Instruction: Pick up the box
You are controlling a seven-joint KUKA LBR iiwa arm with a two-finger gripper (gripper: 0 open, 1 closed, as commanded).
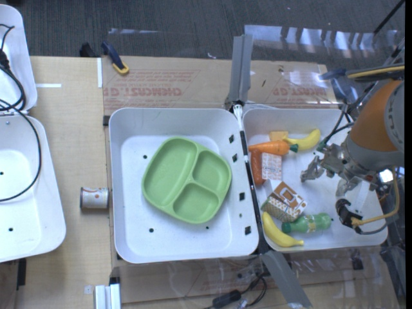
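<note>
1. While the gripper [328, 166] hangs over the right half of the right bin [367, 240], its fingers spread apart with nothing between them, the pick has not yet begun.
2. Just off the fingertips toward the bin's middle lies the box [286, 202], a small brown-and-white carton tilted on its side, apart from the gripper.
3. Crowding matters: a banana [280, 232] rests at the box's near corner and a green toy [306, 223] lies just beside it toward the bin's front edge.
4. Nearer the left wall sit a carrot [270, 148] and a packet [268, 167]; a second banana [305, 140] lies toward the back edge.
5. A good approach, I judge, centres the fingers over the box's narrower span, turns the wrist to match its slant, and descends clear of the banana.
6. The left bin [122, 172] holds a green plate [187, 180], well apart from the work.
</note>
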